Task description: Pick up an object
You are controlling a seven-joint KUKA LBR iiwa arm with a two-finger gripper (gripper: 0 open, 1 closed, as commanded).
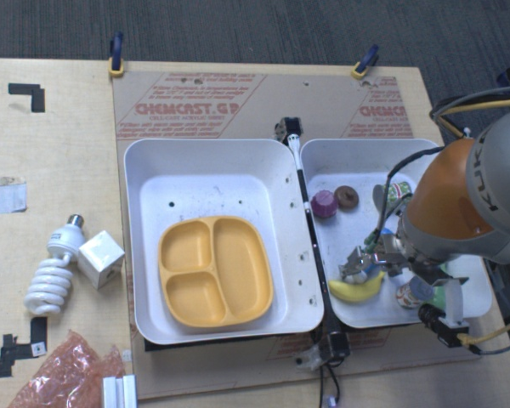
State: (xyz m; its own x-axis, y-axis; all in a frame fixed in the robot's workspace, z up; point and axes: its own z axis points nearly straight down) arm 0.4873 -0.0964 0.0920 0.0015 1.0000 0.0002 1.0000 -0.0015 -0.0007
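Just below gripper — banana.

Looks like a robotics lab: clamped board on the desk, two white bins, grey carpet, loose cables.

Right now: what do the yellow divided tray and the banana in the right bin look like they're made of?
Yellow divided tray: likely molded plastic, matte with a soft sheen; uniform color, rounded compartment ridges. Banana: probably a plastic toy, smooth and evenly yellow with no blemishes, though real fruit can't be ruled out. The gripper hovers right above it in the right bin.
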